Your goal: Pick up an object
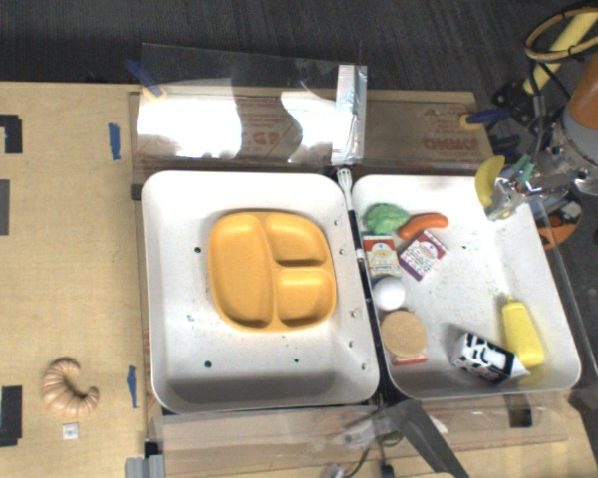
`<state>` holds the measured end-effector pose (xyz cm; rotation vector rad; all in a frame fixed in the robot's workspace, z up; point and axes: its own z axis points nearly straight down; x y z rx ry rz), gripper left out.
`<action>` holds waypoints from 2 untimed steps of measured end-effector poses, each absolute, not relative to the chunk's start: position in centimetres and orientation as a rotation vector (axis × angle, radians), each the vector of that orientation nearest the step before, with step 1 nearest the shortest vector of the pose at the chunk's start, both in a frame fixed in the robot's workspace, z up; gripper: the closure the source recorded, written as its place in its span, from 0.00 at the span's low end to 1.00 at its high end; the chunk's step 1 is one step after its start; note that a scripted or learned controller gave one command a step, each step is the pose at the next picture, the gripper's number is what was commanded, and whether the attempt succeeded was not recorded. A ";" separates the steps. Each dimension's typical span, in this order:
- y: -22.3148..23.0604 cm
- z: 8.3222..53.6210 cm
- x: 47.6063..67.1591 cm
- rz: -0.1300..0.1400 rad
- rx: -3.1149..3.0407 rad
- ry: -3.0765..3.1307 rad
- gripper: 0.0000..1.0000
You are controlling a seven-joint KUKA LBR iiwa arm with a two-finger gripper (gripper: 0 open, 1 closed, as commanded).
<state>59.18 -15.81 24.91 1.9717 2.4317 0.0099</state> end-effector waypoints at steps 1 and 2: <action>-11.7 23.8 57.2 0.002 2.039 2.392 1.00; -11.7 24.8 57.3 0.004 2.035 2.391 1.00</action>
